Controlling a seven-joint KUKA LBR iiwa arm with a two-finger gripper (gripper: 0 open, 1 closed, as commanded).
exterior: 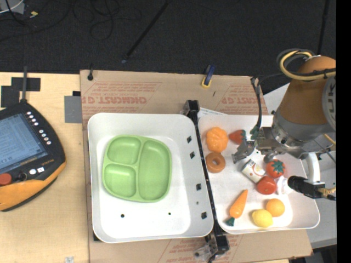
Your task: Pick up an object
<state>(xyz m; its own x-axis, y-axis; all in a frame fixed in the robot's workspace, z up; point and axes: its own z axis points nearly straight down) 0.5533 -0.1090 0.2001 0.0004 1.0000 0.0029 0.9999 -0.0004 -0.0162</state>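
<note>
Down in the right bin, among the toys: gripper, grey metal, angular. Open or shut, cannot tell from this slant; nothing visibly clamped in it. Just beside it, lower right, a small white carton with a red mark, lying tilted. Just above it, a small red piece, too small to name.

To the left of the gripper, a round orange fruit with a dimpled skin and, right below that, a brown ring-shaped doughnut, lying flat. To the right of the carton, a glossy red tomato with a green top, touching or nearly touching a second red round piece below it.

Nearer the front wall of the same bin: a tapered orange carrot with a green stub, lying at a slant; a smooth yellow lemon; a smaller orange ball just beside the lemon.

In the left bin, white, shallow, with rounded corners: a pale green plastic plate, divided into three compartments.

Under both bins, a brown printed cardboard sheet. Well apart on the far left, a teach pendant with a lit screen and an orange rim.
</note>
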